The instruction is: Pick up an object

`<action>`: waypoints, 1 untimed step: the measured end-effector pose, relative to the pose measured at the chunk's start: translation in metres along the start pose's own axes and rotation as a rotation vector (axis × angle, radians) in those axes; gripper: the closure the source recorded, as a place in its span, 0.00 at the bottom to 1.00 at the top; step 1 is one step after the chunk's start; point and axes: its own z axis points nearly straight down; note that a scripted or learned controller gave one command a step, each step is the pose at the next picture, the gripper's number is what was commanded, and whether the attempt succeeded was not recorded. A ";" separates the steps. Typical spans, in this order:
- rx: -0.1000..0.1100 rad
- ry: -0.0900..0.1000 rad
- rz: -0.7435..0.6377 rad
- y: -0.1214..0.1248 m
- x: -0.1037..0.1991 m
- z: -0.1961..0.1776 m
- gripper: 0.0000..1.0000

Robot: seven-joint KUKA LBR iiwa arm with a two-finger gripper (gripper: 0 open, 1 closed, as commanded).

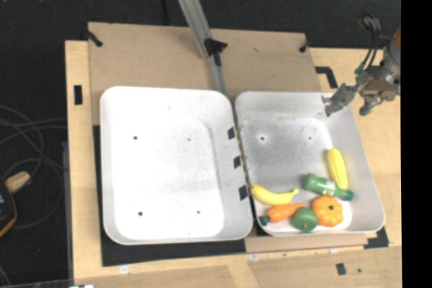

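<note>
Above the right bin's (283,145) far corner hangs the claw (352,99) (fingers spread).

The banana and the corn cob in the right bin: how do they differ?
The banana is curved and lies roughly crosswise, near the bin's left wall; the corn cob is straight and lies lengthwise, nearer the right wall. The banana has darker tips; the corn looks evenly yellow. Both are yellow and lie flat.

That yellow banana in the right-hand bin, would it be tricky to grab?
Probably a bit. The banana looks smooth and glossy, so it may slip. Its curved shape could make it pivot when nudged. It lies beside the carrot, which might crowd the gripper.
</note>
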 end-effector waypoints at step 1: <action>0.007 0.002 -0.001 0.048 -0.007 0.075 0.00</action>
